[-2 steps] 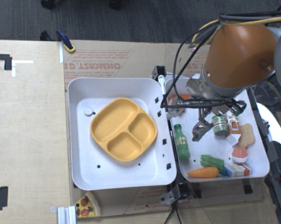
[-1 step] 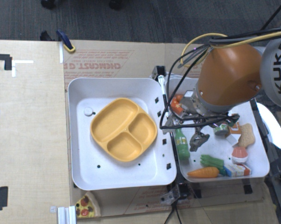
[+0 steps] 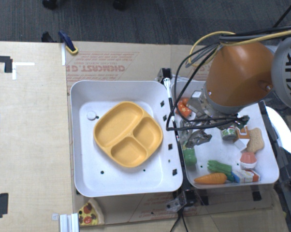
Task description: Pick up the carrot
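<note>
Pincer (image 3: 196, 138) sits low in the right bin (image 3: 269, 170), near its left wall; we can't tell how far it's open or whether it has hold of anything, since the orange wrist band (image 3: 240, 74) covers most of it from above.

Carrot (image 3: 210, 179) lies flat at the bin's front edge, roughly 5 o'clock from the pincer and apart from it, long axis left-right. We see nothing touching it from the arm.

Green item (image 3: 219, 167) just above the carrot, at its 1 o'clock. Second green piece (image 3: 189, 156) at the carrot's 10 o'clock, against the left wall. Red-and-white toy (image 3: 248, 160) and small boxes (image 3: 247, 176) at the carrot's 3 o'clock. Tan bread-like piece (image 3: 255, 140) further out at 2 o'clock. Orange-red item (image 3: 184, 109) at the bin's far left corner, 12 o'clock from the pincer.

Left bin (image 3: 82, 178) holds a yellow divided plate (image 3: 128, 133), tilted diagonally. Pizza-slice toy (image 3: 89, 214) on the surface (image 3: 29, 144) at the left bin's 6 o'clock.
</note>
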